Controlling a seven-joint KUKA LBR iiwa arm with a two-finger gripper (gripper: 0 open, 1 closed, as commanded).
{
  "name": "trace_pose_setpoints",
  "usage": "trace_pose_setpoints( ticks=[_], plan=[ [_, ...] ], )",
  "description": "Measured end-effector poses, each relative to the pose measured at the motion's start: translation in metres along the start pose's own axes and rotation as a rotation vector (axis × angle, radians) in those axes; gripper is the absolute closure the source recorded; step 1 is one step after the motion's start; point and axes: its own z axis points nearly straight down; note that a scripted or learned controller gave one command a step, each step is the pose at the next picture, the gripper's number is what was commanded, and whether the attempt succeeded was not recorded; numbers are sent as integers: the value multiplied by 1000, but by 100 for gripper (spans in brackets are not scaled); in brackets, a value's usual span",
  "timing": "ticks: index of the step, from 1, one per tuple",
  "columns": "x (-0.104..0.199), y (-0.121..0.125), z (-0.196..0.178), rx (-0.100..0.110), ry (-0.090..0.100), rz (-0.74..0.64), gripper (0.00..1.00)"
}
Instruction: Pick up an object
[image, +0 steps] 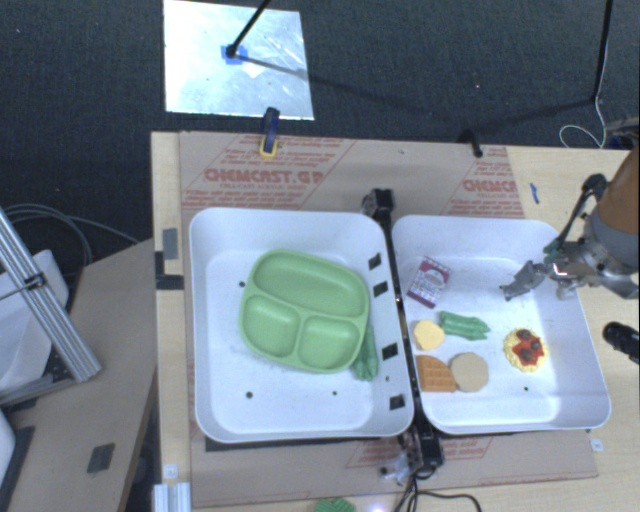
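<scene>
Pizza slice toy (526, 348) lies flat in right bin (585, 395), nearest my gripper (530, 279), which hangs above and apart. Looks light, stiff plastic, low profile, likely slippery; best pinched across narrow edges. My jaws: state unclear from here, nothing seen between them. Nearby: green bean pod (463, 324), round cookie (470, 372), waffle cracker (435, 374). Green divided plate (303, 311) sits in left bin (215, 300).

Small toy foods (463, 350) (pizza, cookie, cracker, pouch) lie in right bin (575, 400).
</scene>
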Motion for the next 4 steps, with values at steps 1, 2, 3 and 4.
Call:
trace_pose_setpoints(
  ticks=[1, 2, 3, 4],
  plan=[
    [1, 41, 29, -3, -1, -5, 0],
    [0, 12, -6, 0, 0, -1, 0],
    [1, 33, 81, 1, 0, -4, 0],
    [0, 55, 41, -3, -1, -4, 0]
  ],
)
